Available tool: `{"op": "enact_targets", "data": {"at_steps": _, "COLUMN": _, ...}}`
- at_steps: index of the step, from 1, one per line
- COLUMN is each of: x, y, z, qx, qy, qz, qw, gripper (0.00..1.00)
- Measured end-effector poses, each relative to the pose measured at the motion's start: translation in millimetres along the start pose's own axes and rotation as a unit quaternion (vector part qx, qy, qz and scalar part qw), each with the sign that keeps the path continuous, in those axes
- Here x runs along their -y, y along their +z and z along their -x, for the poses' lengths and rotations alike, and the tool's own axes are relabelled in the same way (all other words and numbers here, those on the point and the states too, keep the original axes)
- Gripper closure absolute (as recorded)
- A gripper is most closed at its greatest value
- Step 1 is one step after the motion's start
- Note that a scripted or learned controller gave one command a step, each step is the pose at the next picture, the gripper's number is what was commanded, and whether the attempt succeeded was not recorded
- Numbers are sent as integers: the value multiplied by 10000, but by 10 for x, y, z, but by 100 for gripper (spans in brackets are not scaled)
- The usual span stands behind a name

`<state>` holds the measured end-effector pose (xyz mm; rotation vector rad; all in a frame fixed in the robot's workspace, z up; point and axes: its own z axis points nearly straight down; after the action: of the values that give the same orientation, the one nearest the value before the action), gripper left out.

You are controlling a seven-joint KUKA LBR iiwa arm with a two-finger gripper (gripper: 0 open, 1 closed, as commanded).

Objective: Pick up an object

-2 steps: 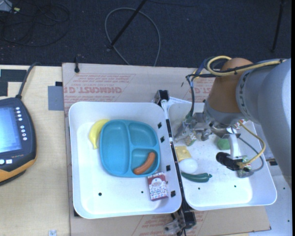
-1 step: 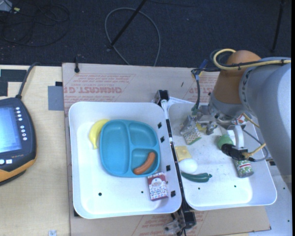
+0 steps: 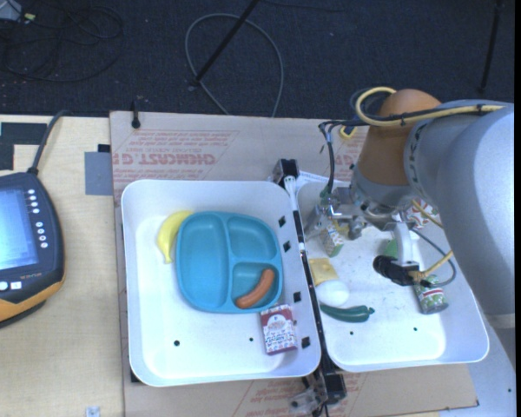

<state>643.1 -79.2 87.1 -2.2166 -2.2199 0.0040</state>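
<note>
Arm (image 3: 469, 189) reaches in from the right, over the upper half of the right bin (image 3: 391, 341). Gripper (image 3: 337, 220) sits low near that bin's upper left corner, close to the divider between the bins. Jaw state: cannot tell, as the wrist and cabling hide it. A small olive-tan item (image 3: 333, 240) lies just below the gripper; whether it is touched or held is unclear. Other loose items in the right bin, all apart from the gripper: yellow wedge (image 3: 323, 271) by the left wall, white egg (image 3: 334, 294) just below it, green pepper (image 3: 352, 313) beside the egg, small jar (image 3: 431, 301) toward the right side. Left bin (image 3: 135, 259): blue divided plate (image 3: 210, 259) with a sausage (image 3: 255, 288) in its lower right compartment, banana (image 3: 167, 233) at the plate's left edge, red carton (image 3: 279, 329) near the lower right corner.
</note>
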Motion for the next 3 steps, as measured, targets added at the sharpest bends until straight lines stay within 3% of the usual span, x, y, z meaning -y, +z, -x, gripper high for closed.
{"op": "enact_targets", "data": {"at_steps": 1, "x": -11, "y": -873, "z": 448, "qx": 19, "qy": 18, "qz": 46, "qw": 10000, "gripper": 0}}
{"op": "enact_targets", "data": {"at_steps": 2, "x": 385, "y": -163, "z": 1014, "qx": 4, "qy": 17, "qz": -8, "qw": 10000, "gripper": 0}}
{"op": "enact_targets", "data": {"at_steps": 3, "x": 674, "y": 1, "z": 1239, "qx": 3, "qy": 6, "qz": 3, "qw": 10000, "gripper": 0}}
